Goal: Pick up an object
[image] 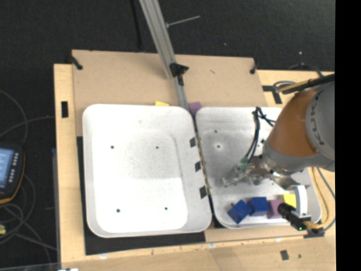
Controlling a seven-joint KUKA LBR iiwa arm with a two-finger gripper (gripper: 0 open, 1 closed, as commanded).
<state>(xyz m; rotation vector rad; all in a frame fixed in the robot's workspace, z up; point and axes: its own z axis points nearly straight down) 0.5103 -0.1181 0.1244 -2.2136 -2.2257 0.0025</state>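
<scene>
Fingers (232, 178), state unclear, over smooth white bin (225, 130) near chunky blue blocks (249, 208).

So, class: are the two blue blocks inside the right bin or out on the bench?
Inside. Both blue blocks lie within the right bin, near its front rim, side by side.

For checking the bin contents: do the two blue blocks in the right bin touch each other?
Touching. The camera view shows the darker blue block and the lighter blue block meeting with no white bin floor between them, near the front wall of the right bin.
</scene>
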